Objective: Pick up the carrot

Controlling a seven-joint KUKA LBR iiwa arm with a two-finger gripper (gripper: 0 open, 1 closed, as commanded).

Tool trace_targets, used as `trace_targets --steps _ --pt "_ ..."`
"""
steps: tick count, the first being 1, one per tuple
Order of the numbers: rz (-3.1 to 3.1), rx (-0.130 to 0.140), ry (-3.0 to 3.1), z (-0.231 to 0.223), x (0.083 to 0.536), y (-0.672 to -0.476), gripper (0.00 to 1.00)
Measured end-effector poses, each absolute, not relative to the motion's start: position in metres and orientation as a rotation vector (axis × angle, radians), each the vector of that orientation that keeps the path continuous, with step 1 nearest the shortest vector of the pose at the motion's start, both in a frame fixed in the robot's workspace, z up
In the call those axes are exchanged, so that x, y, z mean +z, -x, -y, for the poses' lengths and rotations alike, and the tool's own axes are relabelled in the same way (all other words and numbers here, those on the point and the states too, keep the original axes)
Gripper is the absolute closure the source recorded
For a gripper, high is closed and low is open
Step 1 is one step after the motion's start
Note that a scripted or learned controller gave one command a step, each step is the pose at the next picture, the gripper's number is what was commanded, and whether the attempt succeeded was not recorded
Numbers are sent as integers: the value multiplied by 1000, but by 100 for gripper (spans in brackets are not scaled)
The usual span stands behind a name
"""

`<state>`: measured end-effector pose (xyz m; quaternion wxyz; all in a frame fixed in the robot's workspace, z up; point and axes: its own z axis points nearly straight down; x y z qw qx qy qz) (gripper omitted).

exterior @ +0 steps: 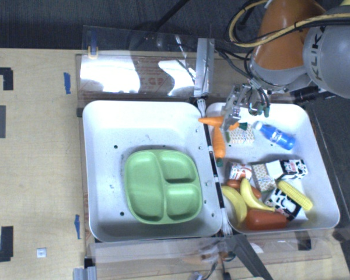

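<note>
The gripper (232, 116), fingers apparently closed around the carrot (218, 137), should be raised vertically, clear of the right bin (322, 174).

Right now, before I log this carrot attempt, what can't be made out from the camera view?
- Gripper: small and cluttered by cables; whether it grips the carrot cannot be told.
- Carrot: its upper end is covered by the gripper.
- Sausage: partly hidden under the bananas.
- Small packets: print too small to read.
- Arm: cut off by the right edge.

A robotics lab: 2 white bins (99, 156) on a taped wooden bench (35, 156), cabled arm (315, 34).
</note>
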<state>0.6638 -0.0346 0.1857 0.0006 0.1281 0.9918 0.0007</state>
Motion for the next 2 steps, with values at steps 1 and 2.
trace_targets --steps 1,2 --pt "-3107 4 -399 33 197 -666 100" --pt "-2918 0 -1164 44 185 -652 100"
